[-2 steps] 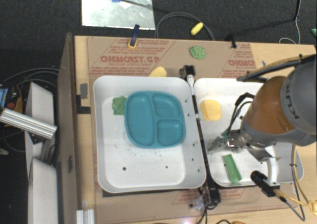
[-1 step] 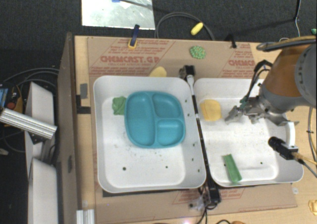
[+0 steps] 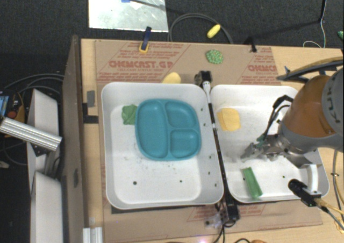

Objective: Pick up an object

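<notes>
The gripper [image 3: 251, 152] hangs low over the right bin [image 3: 236, 94], its metal tip blurred; whether the claw is spread or clenched cannot be told, and nothing is seen in it. Just below lies a green block [image 3: 251, 182], flat, long axis running from upper left to lower right. A yellow piece [image 3: 229, 119] rests near the bin's upper left. The left bin [image 3: 115, 183] holds a blue divided tray [image 3: 167, 129], partly covering a green scrap [image 3: 129, 113]

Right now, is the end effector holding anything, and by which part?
Nothing. The end effector hangs over bare bin floor, between the yellow piece and green block, touching neither.
</notes>
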`<state>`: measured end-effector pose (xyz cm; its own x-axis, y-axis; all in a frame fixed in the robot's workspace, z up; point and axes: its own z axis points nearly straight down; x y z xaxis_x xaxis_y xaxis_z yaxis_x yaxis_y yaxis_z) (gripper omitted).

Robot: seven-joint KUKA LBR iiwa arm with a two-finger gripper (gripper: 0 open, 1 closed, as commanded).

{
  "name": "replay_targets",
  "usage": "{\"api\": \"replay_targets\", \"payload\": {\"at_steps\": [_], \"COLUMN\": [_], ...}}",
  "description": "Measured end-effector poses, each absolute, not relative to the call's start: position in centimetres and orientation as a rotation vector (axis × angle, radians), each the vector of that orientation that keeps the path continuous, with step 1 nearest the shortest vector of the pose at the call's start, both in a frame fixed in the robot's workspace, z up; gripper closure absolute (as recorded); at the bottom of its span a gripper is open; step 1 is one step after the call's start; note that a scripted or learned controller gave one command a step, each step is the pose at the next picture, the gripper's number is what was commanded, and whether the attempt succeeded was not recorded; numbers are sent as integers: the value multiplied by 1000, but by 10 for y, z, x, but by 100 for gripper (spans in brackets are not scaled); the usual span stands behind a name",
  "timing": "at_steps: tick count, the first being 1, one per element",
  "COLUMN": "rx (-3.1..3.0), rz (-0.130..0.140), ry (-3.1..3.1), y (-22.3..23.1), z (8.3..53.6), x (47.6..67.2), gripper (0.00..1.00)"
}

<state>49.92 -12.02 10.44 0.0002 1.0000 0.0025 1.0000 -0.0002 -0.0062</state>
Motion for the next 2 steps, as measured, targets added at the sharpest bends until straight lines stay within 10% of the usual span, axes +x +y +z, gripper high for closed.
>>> {"api": "replay_targets", "payload": {"at_steps": [2], "rx": [-2215], "rz": [-1], "ry": [-2227], "y": [-91], "z": [84], "x": [487], "gripper": [0]}}
